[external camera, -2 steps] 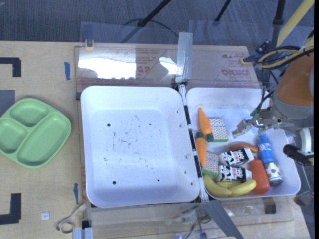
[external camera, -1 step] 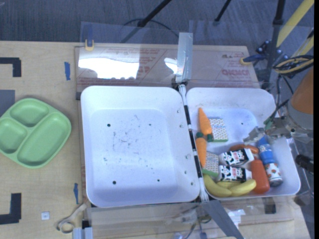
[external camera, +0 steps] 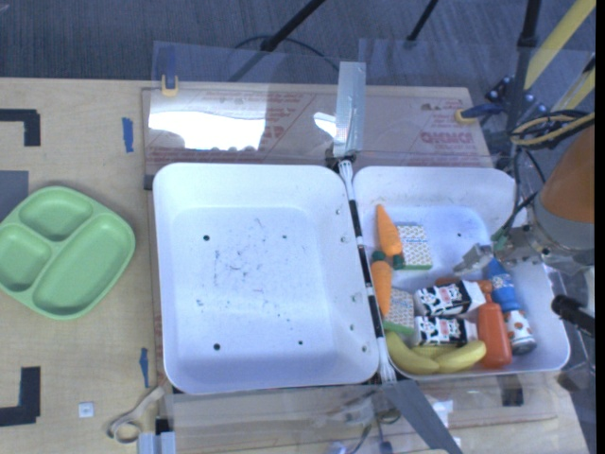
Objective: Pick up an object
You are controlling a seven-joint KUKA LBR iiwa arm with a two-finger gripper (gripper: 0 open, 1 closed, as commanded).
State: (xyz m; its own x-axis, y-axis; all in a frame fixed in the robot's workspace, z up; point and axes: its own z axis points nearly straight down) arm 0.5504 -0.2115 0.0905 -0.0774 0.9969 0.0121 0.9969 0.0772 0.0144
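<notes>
The gripper hovers over the right bin, near a blue bottle whose long axis runs toward the near right corner; whether it is open or closed I cannot tell. Two carrots lie lengthwise by the divider.

The two bins appeared as smooth white plastic, the left one marked with faint blue scuffs. The bench was pale matt wood (plywood by its look). The divided tray showed matt green plastic. Clear glossy sheets stood behind the bins. The banana looked like smooth, slightly shiny plastic, and the carrots likewise.
</notes>
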